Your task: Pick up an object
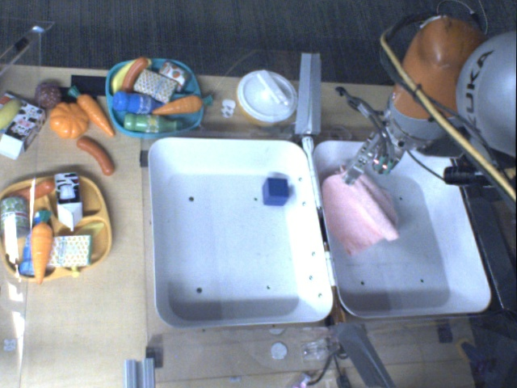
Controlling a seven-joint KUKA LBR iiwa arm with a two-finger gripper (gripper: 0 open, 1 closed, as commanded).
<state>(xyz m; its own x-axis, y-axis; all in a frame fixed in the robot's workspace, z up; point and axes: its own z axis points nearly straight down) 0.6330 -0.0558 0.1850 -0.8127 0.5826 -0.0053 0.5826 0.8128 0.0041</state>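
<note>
Where the tool [361, 168] touches, soft pink cloth [360, 212] lies rumpled.

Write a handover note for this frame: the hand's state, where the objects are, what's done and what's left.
Hand: at the back of the right bin, at the upper end of the pink cloth; grip can't be judged.
Pink cloth: lying in the right bin's left half.
Blue block: alone in the left bin, near its back right.
Done: no pick confirmed.
Left: secure one object and lift it clear.
</note>
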